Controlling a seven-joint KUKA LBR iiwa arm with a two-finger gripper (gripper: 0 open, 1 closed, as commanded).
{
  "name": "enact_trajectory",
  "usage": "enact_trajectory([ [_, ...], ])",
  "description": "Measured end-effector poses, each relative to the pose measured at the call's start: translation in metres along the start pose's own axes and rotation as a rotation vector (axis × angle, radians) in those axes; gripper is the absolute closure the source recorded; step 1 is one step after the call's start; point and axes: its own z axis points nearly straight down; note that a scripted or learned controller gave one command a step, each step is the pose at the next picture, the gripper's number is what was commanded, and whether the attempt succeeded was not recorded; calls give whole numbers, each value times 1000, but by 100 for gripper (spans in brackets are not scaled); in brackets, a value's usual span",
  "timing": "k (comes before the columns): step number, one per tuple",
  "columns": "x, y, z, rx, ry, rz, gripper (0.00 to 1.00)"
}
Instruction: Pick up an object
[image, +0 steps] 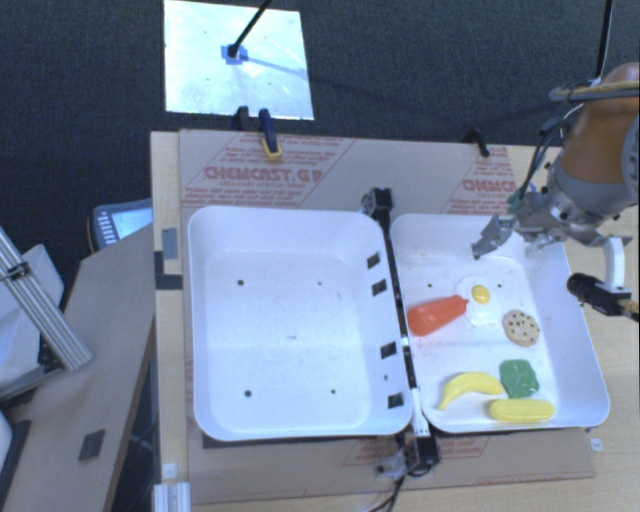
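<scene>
The gripper (497, 240) hovers near the right bin's (570, 300) far edge. Its claw state cannot be told. A toy fried egg (479, 298) lies just below it.

A shiny square metal sheet (238, 58) lies on dark carpet at the top; a clear board printed with red lettering (300, 165) covers the bench, held by a yellow-tipped clamp (268, 135) at its far edge; a ribbed aluminium rail (35, 305) leans at the left, near a small lit screen (120, 222); a pale wooden side table (100, 380) stands beside the bench.
</scene>
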Motion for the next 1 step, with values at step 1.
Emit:
enact_trajectory([
  [1, 69, -76, -82, -3, 2, -6, 0],
])
